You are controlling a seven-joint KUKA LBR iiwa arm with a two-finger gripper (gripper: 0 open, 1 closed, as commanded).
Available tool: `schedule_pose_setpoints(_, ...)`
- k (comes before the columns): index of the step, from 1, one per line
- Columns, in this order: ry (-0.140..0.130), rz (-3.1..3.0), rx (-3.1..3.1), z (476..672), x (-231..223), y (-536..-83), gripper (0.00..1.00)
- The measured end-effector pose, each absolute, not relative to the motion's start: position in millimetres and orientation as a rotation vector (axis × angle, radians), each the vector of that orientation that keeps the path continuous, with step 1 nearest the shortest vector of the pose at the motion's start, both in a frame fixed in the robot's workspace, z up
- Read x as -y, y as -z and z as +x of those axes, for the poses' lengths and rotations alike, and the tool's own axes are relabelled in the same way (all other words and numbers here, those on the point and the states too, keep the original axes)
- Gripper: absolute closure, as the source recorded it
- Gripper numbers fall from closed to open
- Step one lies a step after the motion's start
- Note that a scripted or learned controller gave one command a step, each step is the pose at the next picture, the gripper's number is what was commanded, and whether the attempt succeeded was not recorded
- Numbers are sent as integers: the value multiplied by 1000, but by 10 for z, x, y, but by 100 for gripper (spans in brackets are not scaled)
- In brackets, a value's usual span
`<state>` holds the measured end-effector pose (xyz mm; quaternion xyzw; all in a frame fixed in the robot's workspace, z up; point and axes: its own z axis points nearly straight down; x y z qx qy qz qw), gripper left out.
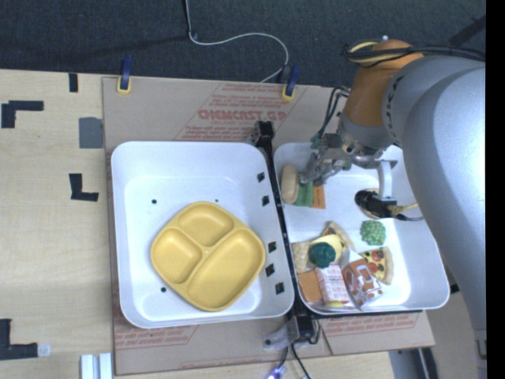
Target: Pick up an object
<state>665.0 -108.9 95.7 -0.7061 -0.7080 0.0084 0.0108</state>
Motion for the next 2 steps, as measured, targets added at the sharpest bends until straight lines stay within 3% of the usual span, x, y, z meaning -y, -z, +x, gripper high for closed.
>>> schedule_pose_setpoints(1,-29,-2211,2212,6652,1122,-956,0)
schedule_pose_setpoints(2,8,-2223,2228,6603,1295,-877,0)
